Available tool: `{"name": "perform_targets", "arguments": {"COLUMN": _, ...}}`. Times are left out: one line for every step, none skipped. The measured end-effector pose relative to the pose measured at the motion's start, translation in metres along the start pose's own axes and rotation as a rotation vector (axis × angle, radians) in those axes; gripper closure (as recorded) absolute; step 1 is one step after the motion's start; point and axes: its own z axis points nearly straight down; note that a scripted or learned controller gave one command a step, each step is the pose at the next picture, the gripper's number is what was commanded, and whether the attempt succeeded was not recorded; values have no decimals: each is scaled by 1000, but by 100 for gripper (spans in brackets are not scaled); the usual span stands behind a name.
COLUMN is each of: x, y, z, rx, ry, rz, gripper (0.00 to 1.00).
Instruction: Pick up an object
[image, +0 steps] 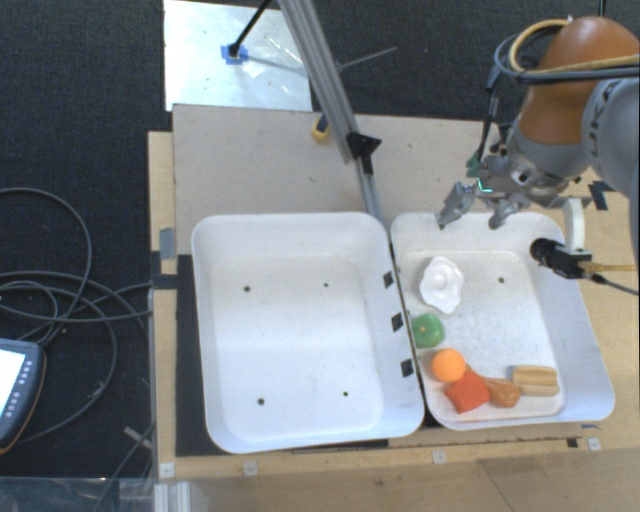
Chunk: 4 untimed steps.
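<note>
Near right bin's front, bread stick (535, 379) lengthwise left-right

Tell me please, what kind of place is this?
Probably a robotics lab: a grey arm with an orange band reaches over two shallow white plastic bins, toy food such as a small orange ball lies inside, and black cables trail nearby.

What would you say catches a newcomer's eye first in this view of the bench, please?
Probably the arm's orange band at upper right, with the gripper open above the far rim of the right bin, holding nothing. Next come the bright things clustered in that bin: a white crumpled object, a green ball, an orange ball, a red block and a tan piece near the front.
</note>
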Motion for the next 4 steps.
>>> {"name": "perform_targets", "arguments": {"x": -2, "y": 0, "z": 63, "rx": 6, "ry": 0, "rz": 4, "gripper": 0}}
{"name": "perform_targets", "arguments": {"x": -2, "y": -4, "z": 125, "rx": 7, "ry": 0, "rz": 5, "gripper": 0}}
{"name": "perform_targets", "arguments": {"x": -1, "y": -4, "z": 137, "rx": 1, "ry": -1, "rz": 5, "gripper": 0}}
{"name": "perform_targets", "arguments": {"x": -2, "y": -2, "z": 125, "rx": -3, "ry": 0, "rz": 5, "gripper": 100}}
